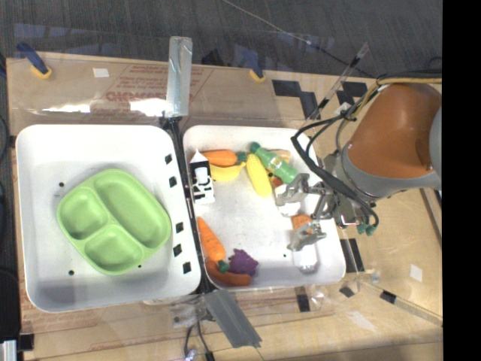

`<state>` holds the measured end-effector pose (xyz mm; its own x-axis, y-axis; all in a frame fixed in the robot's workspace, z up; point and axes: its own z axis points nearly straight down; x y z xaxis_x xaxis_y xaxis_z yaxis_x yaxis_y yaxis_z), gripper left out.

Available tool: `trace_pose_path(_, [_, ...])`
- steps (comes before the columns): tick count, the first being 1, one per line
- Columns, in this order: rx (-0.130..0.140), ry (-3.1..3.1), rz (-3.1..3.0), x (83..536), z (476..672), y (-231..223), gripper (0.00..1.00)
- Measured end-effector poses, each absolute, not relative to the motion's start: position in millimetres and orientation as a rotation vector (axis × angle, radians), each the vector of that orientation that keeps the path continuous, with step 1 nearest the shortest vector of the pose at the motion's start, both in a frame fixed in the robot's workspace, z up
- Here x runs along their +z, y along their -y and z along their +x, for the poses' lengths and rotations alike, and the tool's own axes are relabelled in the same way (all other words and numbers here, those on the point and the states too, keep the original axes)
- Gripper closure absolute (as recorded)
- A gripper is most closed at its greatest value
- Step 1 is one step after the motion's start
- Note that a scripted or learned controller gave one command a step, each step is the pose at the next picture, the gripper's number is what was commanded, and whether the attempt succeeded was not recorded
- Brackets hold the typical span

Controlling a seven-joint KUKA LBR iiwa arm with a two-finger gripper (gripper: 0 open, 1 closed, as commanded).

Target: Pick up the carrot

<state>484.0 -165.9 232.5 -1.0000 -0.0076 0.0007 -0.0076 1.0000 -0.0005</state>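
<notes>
An orange carrot lies slanted along the left wall of the right bin, its lower end near a purple grape bunch. A second orange, carrot-like piece rests at the bin's back left. My gripper hangs over the right side of this bin, far right of the slanted carrot. Its two fingers stand apart, open. A small orange object shows in the gap between them, and I cannot tell whether they touch it.
The right bin also holds a yellow banana, a green bottle, a yellow piece, a white card and a reddish piece. A green divided plate sits in the left bin. Cables trail from the wrist.
</notes>
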Motion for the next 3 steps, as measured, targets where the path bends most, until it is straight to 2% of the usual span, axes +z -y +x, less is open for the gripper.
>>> trace_pose_path(1, [-0.003, 3.132, -0.123, 96, 552.0, 206, 0.0])
trace_pose_path(2, [0.003, 3.145, -0.11, 112, 557.0, 205, 1.0])
trace_pose_path(3, [0.007, 3.145, -0.271, 245, 561.8, 212, 1.0])
